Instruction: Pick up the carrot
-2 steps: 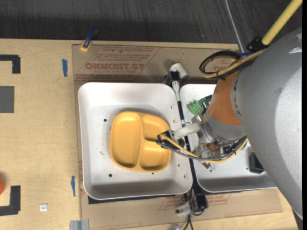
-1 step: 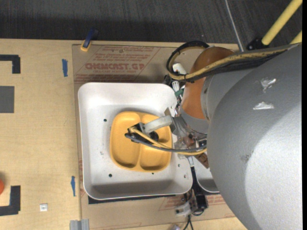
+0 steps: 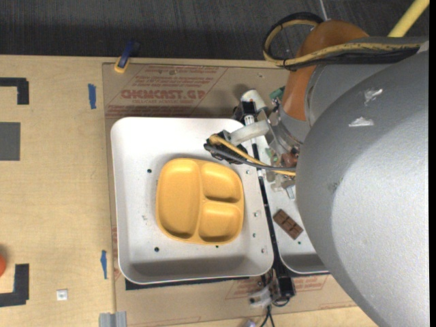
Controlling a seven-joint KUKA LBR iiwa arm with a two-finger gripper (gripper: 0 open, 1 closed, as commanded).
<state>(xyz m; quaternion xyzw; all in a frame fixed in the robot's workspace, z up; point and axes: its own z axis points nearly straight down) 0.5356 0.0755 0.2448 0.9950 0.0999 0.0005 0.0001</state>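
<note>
The hand sits right of centre over the bins' shared rim; I cannot tell its state. No carrot is discernible. Best lift the arm to locate it before descending.

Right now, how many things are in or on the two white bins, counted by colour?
Yellow: 1, the plate in the left bin.
Brown: 1, the small block in the right bin.
Total: 2.
The arm covers most of the right bin, so more could lie under it.
</note>
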